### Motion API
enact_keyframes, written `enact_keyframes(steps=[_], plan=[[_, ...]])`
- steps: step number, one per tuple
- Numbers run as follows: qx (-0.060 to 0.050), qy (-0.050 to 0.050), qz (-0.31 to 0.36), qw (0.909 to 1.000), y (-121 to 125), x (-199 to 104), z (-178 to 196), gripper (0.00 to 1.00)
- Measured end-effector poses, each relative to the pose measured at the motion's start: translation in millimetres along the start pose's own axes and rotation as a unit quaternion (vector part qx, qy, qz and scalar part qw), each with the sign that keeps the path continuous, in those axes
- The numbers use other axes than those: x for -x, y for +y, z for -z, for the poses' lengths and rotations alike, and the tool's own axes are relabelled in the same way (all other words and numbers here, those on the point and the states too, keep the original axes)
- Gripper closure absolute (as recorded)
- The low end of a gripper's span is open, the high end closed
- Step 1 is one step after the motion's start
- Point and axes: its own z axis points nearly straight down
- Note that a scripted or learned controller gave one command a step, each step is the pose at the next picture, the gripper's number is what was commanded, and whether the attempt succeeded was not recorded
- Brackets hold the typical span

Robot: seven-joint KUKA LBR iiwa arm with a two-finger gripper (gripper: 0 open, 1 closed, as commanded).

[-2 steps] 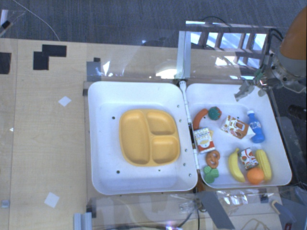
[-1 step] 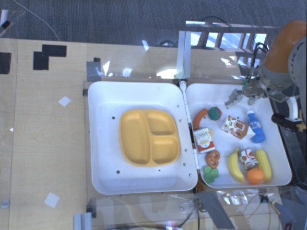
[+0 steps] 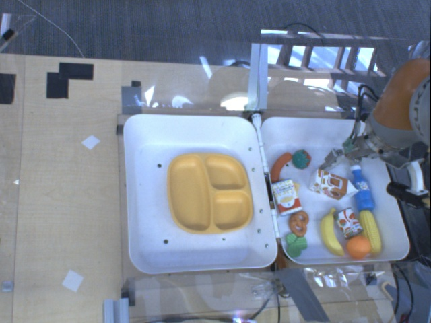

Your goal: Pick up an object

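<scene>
Looking down on two shallow white bins side by side. Left bin (image 3: 141, 200) holds one yellow divided tray (image 3: 210, 192), lying flat near the middle: one long compartment on the left, two smaller ones on the right, all bare.

Right bin (image 3: 397, 247) carries the pickable clutter:
- orange-red sausage (image 3: 280, 166), curved, near the bin's left wall
- dark green round item (image 3: 301, 158) just beside the sausage's upper end, touching or nearly so
- fries carton (image 3: 285, 196), red and white, below the sausage
- pretzel (image 3: 298, 221) below the carton
- green leafy piece (image 3: 296, 243) at the bottom-left corner, just under the pretzel
- white and brown carton (image 3: 329, 184) lying tilted mid-bin
- blue bottle (image 3: 361, 190), white cap pointing up-frame, right of that carton
- banana (image 3: 328, 233), curved, lower middle
- small red and white packet (image 3: 348, 221) between banana and corn
- corn cob (image 3: 371, 231), yellow, below the bottle
- orange (image 3: 358, 246) at the bottom, touching the corn and packet

Gripper (image 3: 335, 158) reaches in from the right, above the white and brown carton at its upper edge; grey arm with orange band behind it. Nothing visible between the fingers. Cannot tell from this angle whether open or closed, nor whether touching the carton.
</scene>
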Motion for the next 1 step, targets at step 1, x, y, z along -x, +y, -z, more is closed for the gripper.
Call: enact_keyframes(steps=[1], plan=[[0.001,0.001,-0.078,0.997,-27.5,-56.7,1.5,0.0]])
